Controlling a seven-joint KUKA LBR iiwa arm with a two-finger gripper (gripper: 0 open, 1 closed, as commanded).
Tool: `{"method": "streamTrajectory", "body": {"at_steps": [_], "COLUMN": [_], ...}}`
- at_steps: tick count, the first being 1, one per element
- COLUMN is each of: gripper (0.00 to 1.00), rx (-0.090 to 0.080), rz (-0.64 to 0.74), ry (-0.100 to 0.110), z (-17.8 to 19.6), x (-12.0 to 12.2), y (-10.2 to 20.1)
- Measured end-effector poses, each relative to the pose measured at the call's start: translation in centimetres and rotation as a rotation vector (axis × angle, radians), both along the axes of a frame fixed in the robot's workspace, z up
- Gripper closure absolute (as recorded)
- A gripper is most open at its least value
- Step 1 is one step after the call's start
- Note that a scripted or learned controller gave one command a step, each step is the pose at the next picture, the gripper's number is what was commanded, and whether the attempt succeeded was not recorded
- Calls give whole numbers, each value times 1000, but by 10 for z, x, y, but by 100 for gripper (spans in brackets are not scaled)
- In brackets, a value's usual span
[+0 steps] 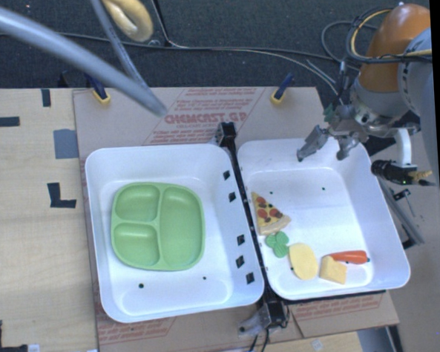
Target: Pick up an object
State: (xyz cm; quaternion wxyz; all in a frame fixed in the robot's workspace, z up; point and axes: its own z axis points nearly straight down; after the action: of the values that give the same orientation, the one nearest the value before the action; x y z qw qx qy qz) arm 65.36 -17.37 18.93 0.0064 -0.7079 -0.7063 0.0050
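Camera view: gripper [325, 149] hovers with fingers apart and empty at the right bin's [382, 221] twelve o'clock edge, while the pizza slice [269, 214] lies toward seven o'clock of it; advise descending squarely over the slice, clear of the divider.

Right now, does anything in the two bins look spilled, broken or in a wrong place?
Nothing stands out. The green plate lies flat in the left bin. The toy foods, among them the pizza slice, lie loosely in the right bin, none over a rim.
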Motion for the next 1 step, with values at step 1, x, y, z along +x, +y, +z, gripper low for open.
{"method": "streamTrajectory", "body": {"at_steps": [1], "gripper": [0], "rx": [-3], "rz": [4], "ry": [-15], "z": [10], "x": [3], "y": [1]}}
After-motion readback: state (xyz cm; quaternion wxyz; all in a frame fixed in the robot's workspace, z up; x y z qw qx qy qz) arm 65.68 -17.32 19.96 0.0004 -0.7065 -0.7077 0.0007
